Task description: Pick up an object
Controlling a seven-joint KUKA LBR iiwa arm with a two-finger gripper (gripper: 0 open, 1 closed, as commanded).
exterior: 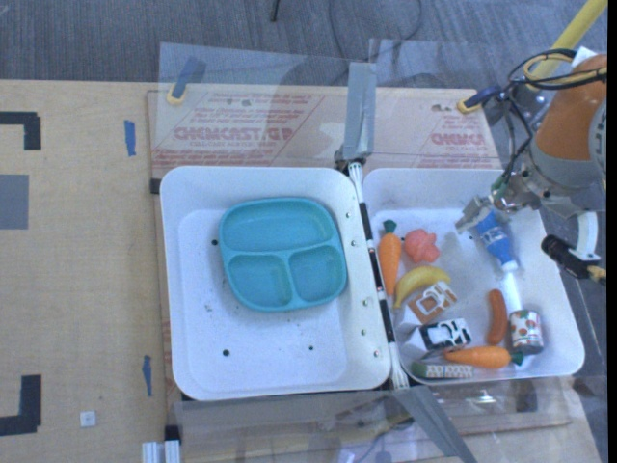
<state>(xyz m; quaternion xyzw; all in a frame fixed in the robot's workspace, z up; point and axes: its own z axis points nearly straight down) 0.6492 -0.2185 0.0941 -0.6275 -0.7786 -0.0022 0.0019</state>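
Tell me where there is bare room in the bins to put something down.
Left bin: bare floor in front of and left of the tray. Right bin: a small patch between the banana and the sausage. Its front, around the carrot, is crowded.

Grey carpet floor beyond the bench's far edge. Pale wooden benchtop, black tape marks and blue tape bits along its left side.

Arm cut off at right edge; pincer fingers' state unclear.
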